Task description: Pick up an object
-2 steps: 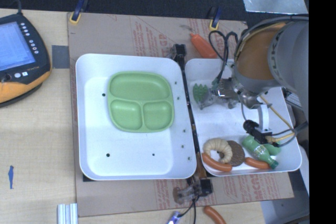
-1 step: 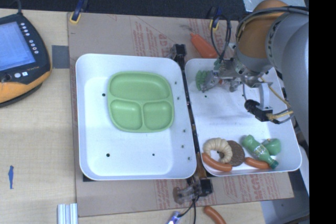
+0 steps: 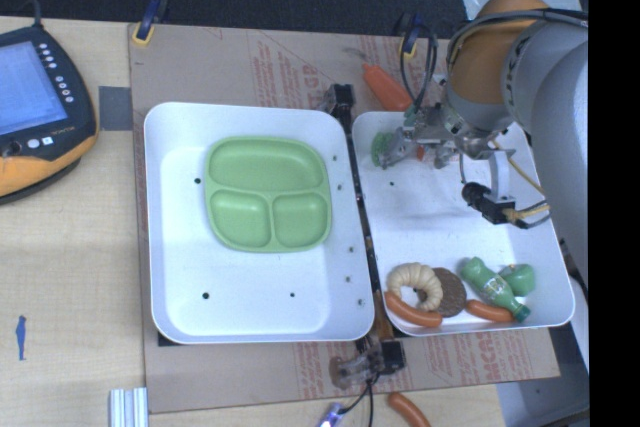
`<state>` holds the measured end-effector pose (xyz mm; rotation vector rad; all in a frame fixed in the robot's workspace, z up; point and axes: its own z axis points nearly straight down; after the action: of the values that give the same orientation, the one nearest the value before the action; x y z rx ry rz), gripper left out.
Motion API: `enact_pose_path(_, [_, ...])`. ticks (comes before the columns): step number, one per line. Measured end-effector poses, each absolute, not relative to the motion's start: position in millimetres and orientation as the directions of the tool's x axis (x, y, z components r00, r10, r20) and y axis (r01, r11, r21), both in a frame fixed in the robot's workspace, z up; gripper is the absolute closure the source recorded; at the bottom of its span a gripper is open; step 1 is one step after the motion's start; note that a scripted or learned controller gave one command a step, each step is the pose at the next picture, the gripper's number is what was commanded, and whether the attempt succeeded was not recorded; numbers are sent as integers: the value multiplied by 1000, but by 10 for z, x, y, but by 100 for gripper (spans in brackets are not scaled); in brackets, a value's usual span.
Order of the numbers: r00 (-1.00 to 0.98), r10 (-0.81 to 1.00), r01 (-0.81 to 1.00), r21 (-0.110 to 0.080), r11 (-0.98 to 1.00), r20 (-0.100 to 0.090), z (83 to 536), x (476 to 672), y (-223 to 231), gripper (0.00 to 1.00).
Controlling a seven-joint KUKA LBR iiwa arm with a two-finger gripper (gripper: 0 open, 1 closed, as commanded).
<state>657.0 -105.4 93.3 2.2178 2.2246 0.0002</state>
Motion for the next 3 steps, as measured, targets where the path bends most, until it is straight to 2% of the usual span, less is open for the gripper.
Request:
enact_pose_path(1, [-2,1000,1000,1,2,-1,933,6568,-1591,0])
enact_pose_path(2, [-4,1000,1000,4,4,-2,1054,6580,-1594,100])
enact_pose_path(3, [-2,1000,1000,-3,2,-1,1110,6001,-2073,100])
